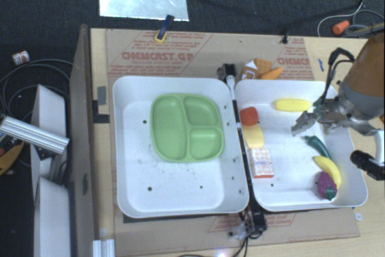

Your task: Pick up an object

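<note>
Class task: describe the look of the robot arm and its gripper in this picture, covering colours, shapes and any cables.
The arm is a thick rounded body, orange-brown above and grey near the wrist. A dark cable loops beside it. The gripper is grey metal with slim, pointed fingers.

In the right bin (283,192) we see open white floor through the middle. The red block (249,115), yellow block (254,136) and small carton (261,163) crowd its left wall; the corn (292,105) lies near the top; green piece (316,145), banana (329,170) and purple piece (325,185) line its right side.
</note>
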`<state>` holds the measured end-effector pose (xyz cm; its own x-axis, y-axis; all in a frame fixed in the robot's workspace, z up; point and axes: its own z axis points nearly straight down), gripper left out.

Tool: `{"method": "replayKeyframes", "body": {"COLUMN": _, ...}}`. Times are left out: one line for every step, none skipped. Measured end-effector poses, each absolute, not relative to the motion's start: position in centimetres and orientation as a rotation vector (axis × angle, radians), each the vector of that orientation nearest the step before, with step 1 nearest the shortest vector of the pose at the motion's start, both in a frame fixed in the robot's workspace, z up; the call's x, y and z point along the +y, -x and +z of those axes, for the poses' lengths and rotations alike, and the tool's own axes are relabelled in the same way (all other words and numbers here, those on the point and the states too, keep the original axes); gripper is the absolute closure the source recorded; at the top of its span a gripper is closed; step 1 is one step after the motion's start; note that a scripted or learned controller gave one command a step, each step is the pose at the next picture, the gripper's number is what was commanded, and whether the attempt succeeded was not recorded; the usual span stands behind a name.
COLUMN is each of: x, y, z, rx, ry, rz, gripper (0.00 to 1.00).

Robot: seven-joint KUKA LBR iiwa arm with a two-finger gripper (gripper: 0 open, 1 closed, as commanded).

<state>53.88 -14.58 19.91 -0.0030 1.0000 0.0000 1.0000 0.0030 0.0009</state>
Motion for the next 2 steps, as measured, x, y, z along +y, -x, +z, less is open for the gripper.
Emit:
{"method": "replayKeyframes", "body": {"x": -19.6, "y": -51.3, "z": 15.4, "rx": 2.218, "ry": -2.227, "rz": -0.005, "gripper": 0.00}}
{"method": "replayKeyframes", "body": {"x": -20.5, "y": -50.0, "z": 8.2, "rx": 2.220, "ry": -2.223, "rz": 0.003, "gripper": 0.00}}
